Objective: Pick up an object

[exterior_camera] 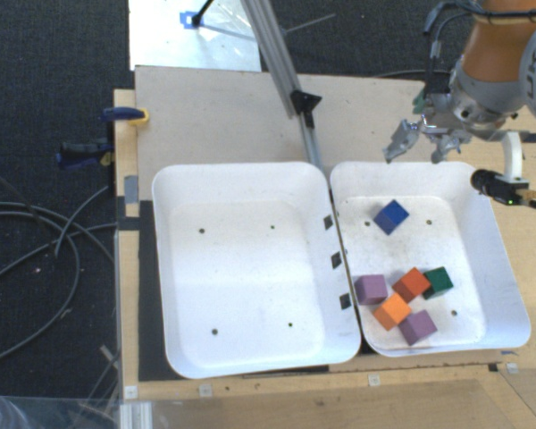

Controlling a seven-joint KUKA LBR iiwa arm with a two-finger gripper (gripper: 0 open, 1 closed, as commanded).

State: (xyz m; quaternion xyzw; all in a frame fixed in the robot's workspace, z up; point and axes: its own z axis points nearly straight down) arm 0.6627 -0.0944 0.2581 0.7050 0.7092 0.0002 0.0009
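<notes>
Claw (422,145): you see it spread wide with nothing between its fingers, hanging over the far rim of the right bin (505,266).
Blue cube (391,216): the nearest piece, just below the claw and a little to its left, standing alone on the bin floor, rotated to a diamond.
Cluster: well below the claw, near the bin's front, you find two purple cubes (370,288), (417,326), two orange ones (412,283), (393,310) and a green one (439,281), touching or nearly so.
Left bin (174,266): well to the claw's left.
Handling: judge the cubes small, stiff and light, probably painted wood or plastic; flat faces should seat well and are unlikely to crush.
Where to grip: take the blue cube across two opposite flat sides, turning the claw to match its rotation. Its free sides leave room for both fingers.
Risk: the clustered cubes offer little finger room; a descent there may shove neighbours.
Hidden: the arm's upper part runs out of frame at top right. Cube heights and any faces pressed together in the cluster are hard to make out.
</notes>
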